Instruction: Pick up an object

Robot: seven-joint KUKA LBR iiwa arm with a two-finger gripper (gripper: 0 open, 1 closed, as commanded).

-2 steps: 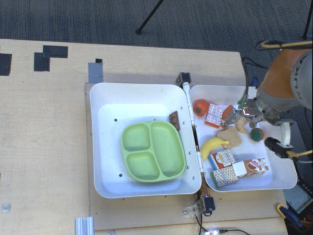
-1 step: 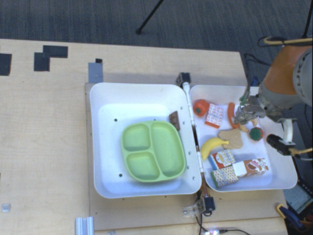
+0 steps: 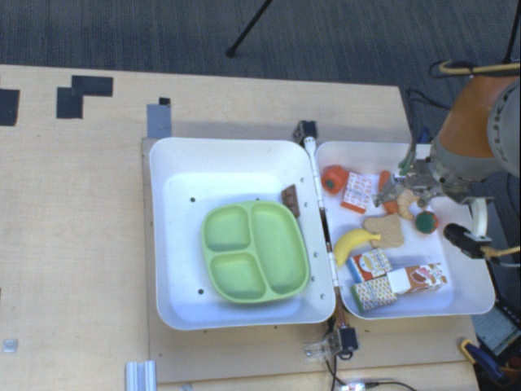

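The right bin (image 3: 480,300) holds several toy foods. A red tomato (image 3: 333,177) and a red-and-white card (image 3: 356,191) lie at its far left. Toward the front are a yellow banana (image 3: 353,243), a tan bread slice (image 3: 387,230), a green ball (image 3: 425,221) and small cartons (image 3: 399,279). My gripper (image 3: 397,189) hangs low over the far middle of this bin, just above an orange carrot-like piece (image 3: 385,181) and beside the card. The wrist hides whatever is right under it.
The left bin (image 3: 175,218) holds a green three-part plate (image 3: 254,251), with a small brown piece (image 3: 289,197) by its far right rim. A divider rail (image 3: 319,210) separates the bins. The grey arm with its orange band (image 3: 470,125) comes in over the right bin's far right corner.
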